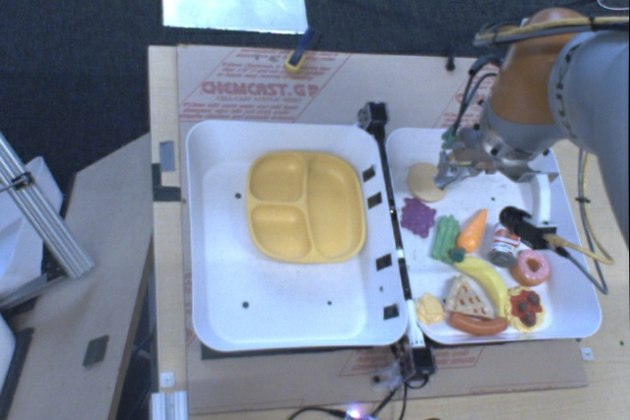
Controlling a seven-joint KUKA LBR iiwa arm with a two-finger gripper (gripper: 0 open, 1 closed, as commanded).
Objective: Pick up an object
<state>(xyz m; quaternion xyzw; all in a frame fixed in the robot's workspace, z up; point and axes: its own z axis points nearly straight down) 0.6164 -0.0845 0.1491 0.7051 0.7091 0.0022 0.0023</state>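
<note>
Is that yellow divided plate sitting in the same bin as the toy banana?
No, the yellow plate lies alone in the left bin, while the banana is in the right bin.

The arm [581,89] is a thick, rounded body in smooth light grey, with a broad orange band [527,64] wrapped around it just above the wrist. Below the band the casing narrows into a darker grey metal wrist section. Thin black cables run along the far side of the orange band and loop down its left edge toward the wrist. The gripper [448,174] is small, grey and metallic.
</note>
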